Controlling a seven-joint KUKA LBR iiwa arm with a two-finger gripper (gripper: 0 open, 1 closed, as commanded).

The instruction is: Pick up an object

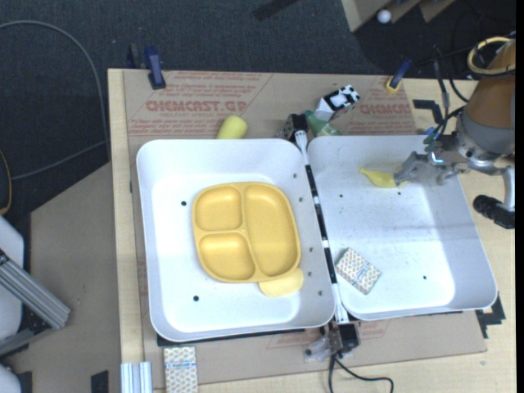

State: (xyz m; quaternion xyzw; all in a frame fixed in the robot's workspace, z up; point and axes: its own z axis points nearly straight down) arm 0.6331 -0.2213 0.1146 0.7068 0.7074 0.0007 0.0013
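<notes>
Yellow was the colour that stood out: a three-compartment tray (246,232) sat in the middle of the left bin (164,178), with a pale yellow piece (282,284) tucked partly under its near edge. In the right bin (458,277), a small yellow object (378,177) lay near the far wall, and the gripper (407,173) had its tip just beside it, perhaps touching; from where I stood I could not tell whether the fingers were spread or pressed together, or whether they had hold of anything. The grey arm (483,137) reached in from the right with its orange band (494,101) above the wrist. A small patterned packet (359,270) lay near the right bin's front left corner. On the counter (196,97) behind the bins rested a yellow cylinder-like item (232,127) and a black-and-white toy (339,100).
</notes>
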